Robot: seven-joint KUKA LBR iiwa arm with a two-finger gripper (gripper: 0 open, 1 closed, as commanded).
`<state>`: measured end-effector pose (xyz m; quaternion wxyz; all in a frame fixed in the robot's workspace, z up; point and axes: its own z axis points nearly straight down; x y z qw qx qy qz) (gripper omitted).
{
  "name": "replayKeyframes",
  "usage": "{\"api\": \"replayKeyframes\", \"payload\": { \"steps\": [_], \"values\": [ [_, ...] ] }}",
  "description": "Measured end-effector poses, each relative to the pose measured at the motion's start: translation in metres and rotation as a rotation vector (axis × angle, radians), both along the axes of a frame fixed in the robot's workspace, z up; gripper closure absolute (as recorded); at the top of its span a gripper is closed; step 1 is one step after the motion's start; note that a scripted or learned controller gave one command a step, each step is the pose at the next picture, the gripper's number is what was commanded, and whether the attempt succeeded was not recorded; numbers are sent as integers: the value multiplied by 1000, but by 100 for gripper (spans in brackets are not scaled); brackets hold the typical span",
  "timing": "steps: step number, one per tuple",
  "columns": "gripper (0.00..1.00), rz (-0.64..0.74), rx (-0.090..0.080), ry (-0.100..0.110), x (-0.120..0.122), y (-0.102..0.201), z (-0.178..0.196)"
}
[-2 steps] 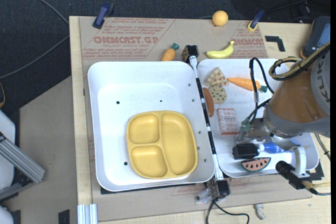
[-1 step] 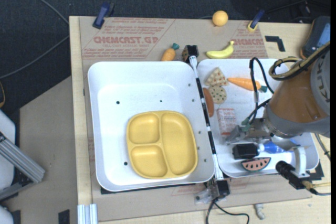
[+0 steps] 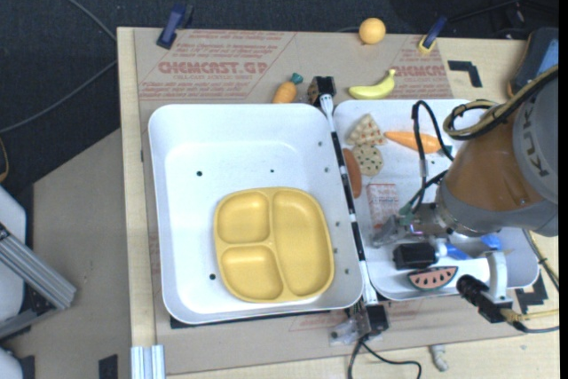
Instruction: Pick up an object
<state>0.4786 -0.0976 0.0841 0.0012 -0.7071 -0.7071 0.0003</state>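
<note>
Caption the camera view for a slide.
KUKA arm reaches into the right bin of toy food; yellow divided plate sits in the left bin.

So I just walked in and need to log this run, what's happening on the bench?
The arm reaches in over the right bin, which holds toy food: a watermelon slice, a carrot, a cookie. Its gripper is low among them, with nothing visibly held. The left bin holds a yellow divided plate. A banana lies outside the bins.

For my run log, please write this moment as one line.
arm: over right bin | gripper: low, near clear packet | watermelon slice: in right bin | yellow tray: in left bin
</note>
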Motion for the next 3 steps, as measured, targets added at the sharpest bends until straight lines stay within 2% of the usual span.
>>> {"api": "replayKeyframes", "payload": {
  "steps": [3],
  "values": [
    [0, 0, -1, -2, 0, -11, 0]
  ]
}}
